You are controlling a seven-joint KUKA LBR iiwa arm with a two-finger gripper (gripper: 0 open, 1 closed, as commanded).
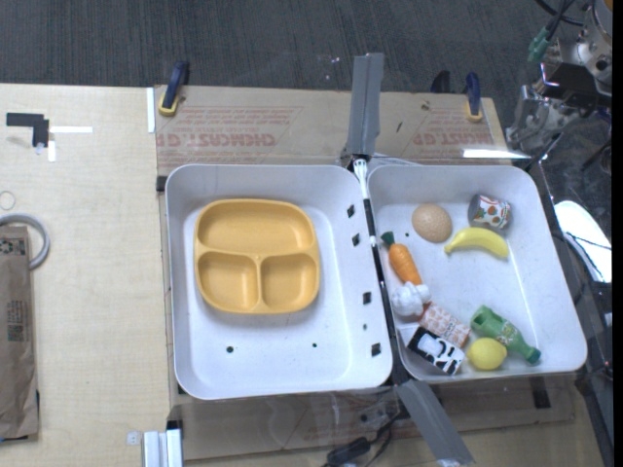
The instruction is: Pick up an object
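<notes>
nothing is picked yet: the banana (478, 242), carrot (403, 263) and lemon (487, 354) lie untouched in the right bin (555, 290). the gripper (584, 52) sits at the far right, its state impossible to tell.

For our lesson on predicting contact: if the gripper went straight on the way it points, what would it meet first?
Probably the far right corner of the right bin, at its rim rather than any object inside. The gripper appears to hang above that corner, though depth is unclear.
</notes>
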